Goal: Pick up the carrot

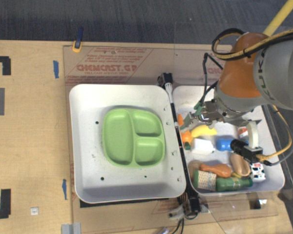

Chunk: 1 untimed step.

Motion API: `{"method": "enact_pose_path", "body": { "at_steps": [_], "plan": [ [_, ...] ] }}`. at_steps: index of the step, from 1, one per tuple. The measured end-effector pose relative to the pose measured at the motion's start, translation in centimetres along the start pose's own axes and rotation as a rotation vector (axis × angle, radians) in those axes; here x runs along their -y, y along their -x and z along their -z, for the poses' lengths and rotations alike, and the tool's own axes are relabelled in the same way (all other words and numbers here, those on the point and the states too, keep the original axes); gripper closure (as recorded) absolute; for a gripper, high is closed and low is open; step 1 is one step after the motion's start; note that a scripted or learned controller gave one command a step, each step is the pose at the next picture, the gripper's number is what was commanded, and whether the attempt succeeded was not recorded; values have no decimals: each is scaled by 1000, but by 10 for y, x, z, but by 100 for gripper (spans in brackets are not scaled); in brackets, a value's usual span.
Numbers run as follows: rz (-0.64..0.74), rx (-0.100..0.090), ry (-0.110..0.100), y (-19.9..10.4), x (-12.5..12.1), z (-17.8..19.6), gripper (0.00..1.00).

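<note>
A small bright orange piece (186, 138), which looks like the carrot, lies against the left wall of the right bin (273, 172). It is next to a yellow banana (204, 130) and a white block (203, 146). My gripper (189, 122) is low over the bin's left side, just above and touching distance from this orange piece, with the banana right beside it. The arm's orange band (239, 77) and wrist hide the back of the bin. Nothing is visibly held.
The right bin is crowded: a blue item (224, 144), an orange-brown tapered item (216, 169), a green can (224, 182), a bread roll (240, 165), a die (257, 171) and a white bottle (254, 133). The left bin (88, 169) holds a green divided plate (134, 136).
</note>
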<state>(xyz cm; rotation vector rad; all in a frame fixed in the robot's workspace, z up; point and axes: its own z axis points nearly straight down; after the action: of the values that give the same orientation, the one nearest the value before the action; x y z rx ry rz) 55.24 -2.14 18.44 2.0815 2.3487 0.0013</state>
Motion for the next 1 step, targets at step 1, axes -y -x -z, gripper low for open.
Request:
{"method": "enact_pose_path", "body": {
  "at_steps": [1],
  "plan": [
    [0, 0, 0, 0, 0, 0, 0]
  ]
}}
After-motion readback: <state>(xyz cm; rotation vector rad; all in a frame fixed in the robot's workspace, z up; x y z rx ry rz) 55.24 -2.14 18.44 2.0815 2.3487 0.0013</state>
